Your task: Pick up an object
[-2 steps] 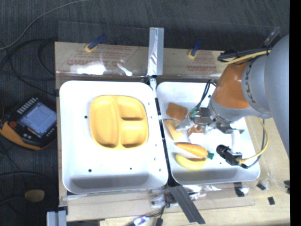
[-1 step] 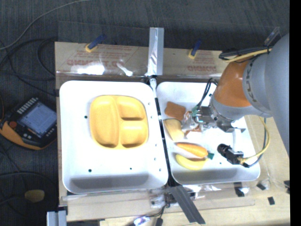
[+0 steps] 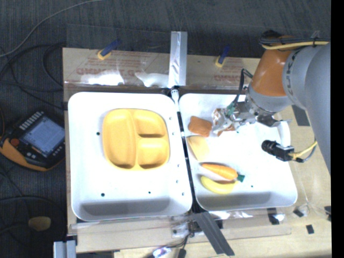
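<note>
Orange-brown bread piece (image 3: 200, 125), upper left of right bin (image 3: 279, 192): likely target. Gripper (image 3: 224, 120) low just beside it, seemingly poised to grasp; finger state cannot be told. Carrot (image 3: 219, 171), banana (image 3: 216, 185) lie below.

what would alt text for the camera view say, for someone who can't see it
A grey robot arm with an orange band reaches from the right into the right white bin, its gripper low beside an orange-brown block. Nearer the front of that bin lie a toy carrot and a banana. The left white bin holds a yellow divided plate.
</note>
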### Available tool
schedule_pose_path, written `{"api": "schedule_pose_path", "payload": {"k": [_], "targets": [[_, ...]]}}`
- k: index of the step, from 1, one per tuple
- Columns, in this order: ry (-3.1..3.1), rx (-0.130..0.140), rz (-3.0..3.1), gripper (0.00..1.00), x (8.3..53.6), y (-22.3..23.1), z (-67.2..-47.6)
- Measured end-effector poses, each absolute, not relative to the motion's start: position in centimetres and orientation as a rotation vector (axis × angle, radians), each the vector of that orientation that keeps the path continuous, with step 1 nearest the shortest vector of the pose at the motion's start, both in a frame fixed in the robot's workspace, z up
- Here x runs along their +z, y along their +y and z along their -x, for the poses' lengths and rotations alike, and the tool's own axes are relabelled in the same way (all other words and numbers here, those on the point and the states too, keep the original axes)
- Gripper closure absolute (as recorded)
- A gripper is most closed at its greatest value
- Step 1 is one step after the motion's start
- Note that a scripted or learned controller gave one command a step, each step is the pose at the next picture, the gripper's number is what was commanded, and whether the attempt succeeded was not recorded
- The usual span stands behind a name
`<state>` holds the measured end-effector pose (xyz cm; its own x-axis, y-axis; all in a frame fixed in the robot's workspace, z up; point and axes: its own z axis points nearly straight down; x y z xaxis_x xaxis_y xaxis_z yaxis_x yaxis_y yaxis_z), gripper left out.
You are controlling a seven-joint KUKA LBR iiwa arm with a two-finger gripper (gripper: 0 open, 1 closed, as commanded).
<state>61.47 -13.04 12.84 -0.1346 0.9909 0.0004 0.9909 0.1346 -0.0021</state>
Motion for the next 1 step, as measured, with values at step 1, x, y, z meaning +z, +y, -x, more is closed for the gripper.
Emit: {"api": "schedule_pose_path", "payload": {"k": [1], "targets": [[-2.401,0.002,2.024,1.00,20.89,-8.47,-60.46]]}}
